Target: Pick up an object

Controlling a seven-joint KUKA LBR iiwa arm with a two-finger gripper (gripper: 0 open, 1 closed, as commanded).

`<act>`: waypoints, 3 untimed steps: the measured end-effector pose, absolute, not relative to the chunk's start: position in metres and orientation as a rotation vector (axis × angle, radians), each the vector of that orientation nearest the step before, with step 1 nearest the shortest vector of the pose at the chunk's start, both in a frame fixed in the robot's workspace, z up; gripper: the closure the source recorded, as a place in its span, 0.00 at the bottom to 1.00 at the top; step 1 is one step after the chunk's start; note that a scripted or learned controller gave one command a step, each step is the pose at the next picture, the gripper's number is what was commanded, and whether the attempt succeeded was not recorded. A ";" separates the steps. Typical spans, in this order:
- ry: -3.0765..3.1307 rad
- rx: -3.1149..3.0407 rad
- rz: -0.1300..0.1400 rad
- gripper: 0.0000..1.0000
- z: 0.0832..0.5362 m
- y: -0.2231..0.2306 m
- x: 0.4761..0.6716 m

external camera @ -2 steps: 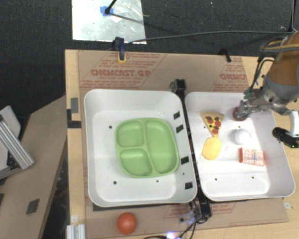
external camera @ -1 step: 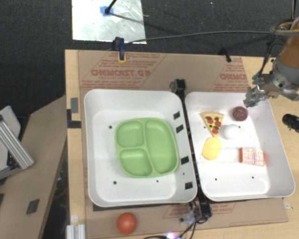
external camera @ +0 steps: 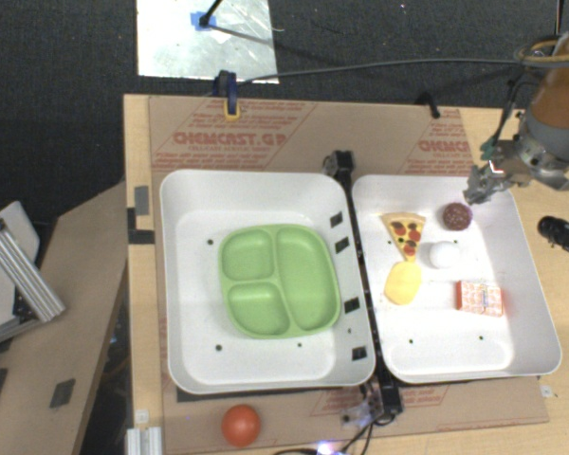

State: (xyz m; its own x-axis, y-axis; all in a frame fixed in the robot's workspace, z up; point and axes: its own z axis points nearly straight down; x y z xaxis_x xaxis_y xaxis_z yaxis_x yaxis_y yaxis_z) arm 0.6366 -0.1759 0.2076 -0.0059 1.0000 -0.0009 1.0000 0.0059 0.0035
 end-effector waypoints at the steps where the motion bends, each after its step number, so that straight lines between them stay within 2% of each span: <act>1: 2.230 2.213 0.001 1.00 0.203 -0.121 0.622; 3: 2.231 2.211 0.004 1.00 0.231 -0.019 0.613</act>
